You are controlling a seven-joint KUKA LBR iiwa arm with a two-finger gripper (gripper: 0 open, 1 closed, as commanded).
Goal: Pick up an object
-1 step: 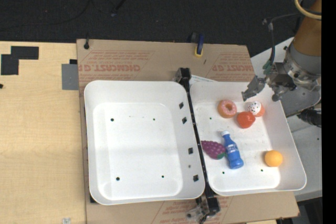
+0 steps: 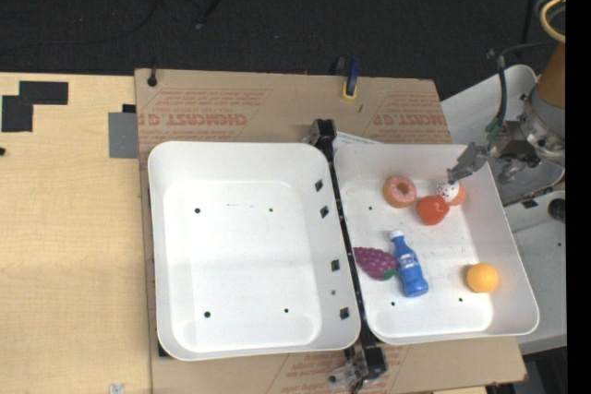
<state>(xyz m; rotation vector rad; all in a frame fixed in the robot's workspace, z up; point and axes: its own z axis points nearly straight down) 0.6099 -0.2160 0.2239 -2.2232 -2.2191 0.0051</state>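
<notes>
Right bin [image 2: 517,291]: a doughnut [image 2: 400,191], tomato [image 2: 431,209], blue bottle [image 2: 408,266], purple grapes [image 2: 374,261] and orange ball [image 2: 481,278] are held.
Left bin [image 2: 162,226]: bare white floor is seen.
Hand [image 2: 468,163]: poised over the right bin's far edge; spread cannot be told.
Tomato: found just beside the hand, untouched.

You're looking at a robotics lab setup — two white bins [image 2: 245,157] clamped on cardboard [image 2: 277,106], loose cables [image 2: 212,5] across the dark floor — no home kitchen.
</notes>
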